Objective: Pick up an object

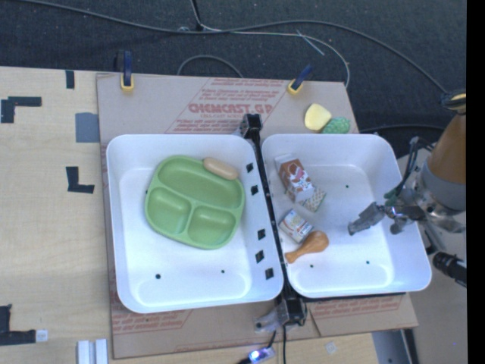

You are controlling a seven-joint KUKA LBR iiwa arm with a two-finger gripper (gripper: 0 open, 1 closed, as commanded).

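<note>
The pincer (377, 217) hangs low over the right bin (379, 150), toward its right wall, with the arm (447, 165) coming in from that side. One dark finger (364, 220) juts leftward; a second seems to sit further right, but whether they are spread or closed I cannot tell. Nothing is seen between them.

The likely targets lie to the pincer's left, against the bin's left wall. Nearest in line is the drumstick (308, 246), a little lower-left of the pincer, its long axis slanting from lower left up to the fat end at upper right. Just above it, close or touching, sits a small packet (295, 224), and above that a carton (299, 182). The move would need a leftward reach across bare bin floor. A green tray (195, 201) with a bread roll (220, 168) lies in the left bin (129, 203), well apart.
</note>
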